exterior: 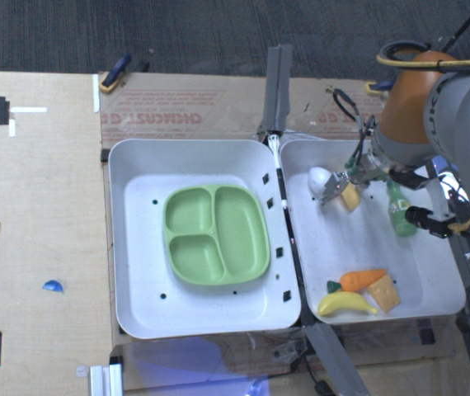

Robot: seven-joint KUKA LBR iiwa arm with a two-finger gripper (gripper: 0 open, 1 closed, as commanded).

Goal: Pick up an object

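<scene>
Grey arm with orange band point(408, 97) reaches in from the right, wrist bent down-left. Metal two-finger claw point(340, 190) sits low, pointing down-left, with a yellowish block between its fingertips.

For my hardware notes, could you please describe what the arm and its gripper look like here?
The arm is matte grey and rounded, with a glossy orange band above the wrist. Black cables loop over and beside the orange section. The gripper is small, dark metal, ending in slim fingers.

Bright, even overhead light, soft shadows inside the white bins point(128, 221), mild glare, slightly soft focus throughout.
</scene>
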